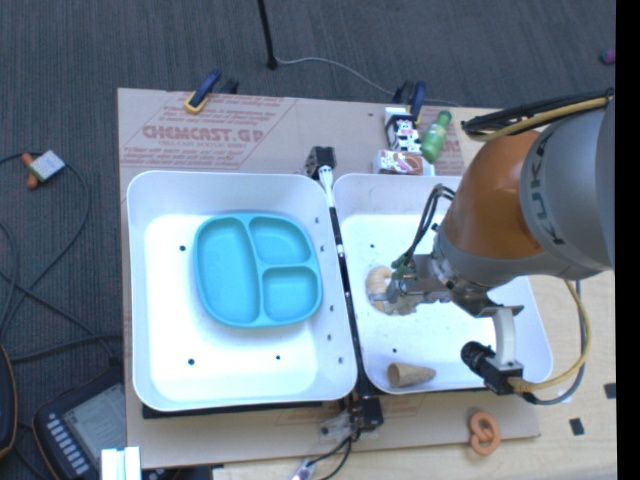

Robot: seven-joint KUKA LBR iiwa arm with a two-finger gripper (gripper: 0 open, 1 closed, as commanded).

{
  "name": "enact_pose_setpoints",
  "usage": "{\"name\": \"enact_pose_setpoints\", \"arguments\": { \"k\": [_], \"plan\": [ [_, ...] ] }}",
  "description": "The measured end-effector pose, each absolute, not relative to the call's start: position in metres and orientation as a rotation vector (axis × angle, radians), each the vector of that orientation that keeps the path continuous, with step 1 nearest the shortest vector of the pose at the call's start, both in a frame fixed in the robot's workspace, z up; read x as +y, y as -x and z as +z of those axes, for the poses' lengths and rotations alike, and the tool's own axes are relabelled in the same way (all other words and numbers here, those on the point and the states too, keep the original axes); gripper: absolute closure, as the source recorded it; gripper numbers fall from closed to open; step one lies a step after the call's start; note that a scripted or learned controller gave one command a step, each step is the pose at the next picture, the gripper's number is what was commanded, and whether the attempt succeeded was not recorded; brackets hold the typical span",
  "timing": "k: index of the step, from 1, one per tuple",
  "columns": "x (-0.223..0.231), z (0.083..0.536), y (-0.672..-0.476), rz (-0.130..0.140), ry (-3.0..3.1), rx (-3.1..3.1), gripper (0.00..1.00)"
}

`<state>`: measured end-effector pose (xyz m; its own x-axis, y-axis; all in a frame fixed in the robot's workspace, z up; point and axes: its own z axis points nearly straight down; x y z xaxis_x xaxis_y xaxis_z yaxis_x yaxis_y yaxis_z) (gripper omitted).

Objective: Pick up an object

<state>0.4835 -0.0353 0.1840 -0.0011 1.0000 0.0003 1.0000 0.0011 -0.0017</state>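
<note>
In the right bin (365,230) a pale, shell-like object (379,288) lies near the bin's left side. My gripper (403,293) hangs low right beside it, its tip touching or overlapping the object's right edge. A tan cone-shaped object (411,374) rests near the bin's front wall. The grey arm with its orange band (495,193) covers much of the bin's right half.
The left bin (160,368) holds a blue three-compartment plate (257,268). A black divider clamp (321,160) sits between the bins. Small packages and a green bottle (434,136) stand behind the right bin. An orange ring (484,432) lies on the board in front.
</note>
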Motion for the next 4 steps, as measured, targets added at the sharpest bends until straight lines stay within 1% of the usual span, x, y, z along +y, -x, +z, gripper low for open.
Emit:
{"name": "enact_pose_setpoints", "arguments": {
  "k": [1, 2, 3, 4],
  "plan": [
    [-0.035, 0.184, -0.483, 0.002, 2.219, -2.222, 0.0],
    [-0.109, 0.087, -0.503, -0.002, 2.228, -2.223, 0.0],
    [-0.109, 0.098, -0.503, -0.003, 2.232, -2.225, 1.0],
    [-0.098, 0.131, -0.579, 0.001, 2.222, -2.223, 1.0]
  ]
}}
